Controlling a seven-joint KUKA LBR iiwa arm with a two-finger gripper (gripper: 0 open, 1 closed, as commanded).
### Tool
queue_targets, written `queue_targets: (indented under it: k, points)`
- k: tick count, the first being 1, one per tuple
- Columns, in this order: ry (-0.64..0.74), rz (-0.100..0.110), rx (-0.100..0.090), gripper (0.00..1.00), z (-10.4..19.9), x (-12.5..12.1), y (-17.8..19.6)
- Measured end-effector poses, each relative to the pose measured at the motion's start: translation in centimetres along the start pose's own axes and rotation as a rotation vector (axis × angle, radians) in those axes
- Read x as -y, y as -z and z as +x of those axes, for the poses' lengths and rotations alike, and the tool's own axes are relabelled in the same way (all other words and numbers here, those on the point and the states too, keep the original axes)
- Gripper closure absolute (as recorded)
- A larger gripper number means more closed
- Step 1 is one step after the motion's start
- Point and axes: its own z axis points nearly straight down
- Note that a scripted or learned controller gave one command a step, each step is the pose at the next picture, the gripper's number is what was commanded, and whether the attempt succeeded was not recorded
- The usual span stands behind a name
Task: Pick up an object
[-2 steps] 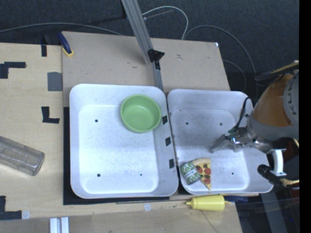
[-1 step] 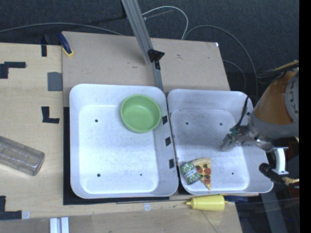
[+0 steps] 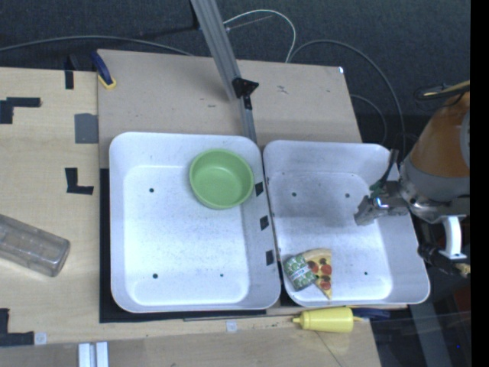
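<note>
tool (image 3: 369, 209) at right bin (image 3: 348, 163) east wall | grip state unreadable | pizza slice (image 3: 312, 271) near front rim

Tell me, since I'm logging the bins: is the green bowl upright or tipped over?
Upright. The green bowl sits in the left bin with its round rim and hollow interior facing up.

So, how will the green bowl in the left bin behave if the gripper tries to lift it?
The green bowl looks rigid and probably light, like plastic. Its round, smooth rim may slip between two fingers. It sits upright on its base, so it should slide rather than roll when pushed across the left bin.
</note>
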Motion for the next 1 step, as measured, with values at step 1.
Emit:
queue_targets:
  k: [1]
  points:
    - [0.001, -0.006, 0.002, 1.0, 0.36, -0.92, 5.88]
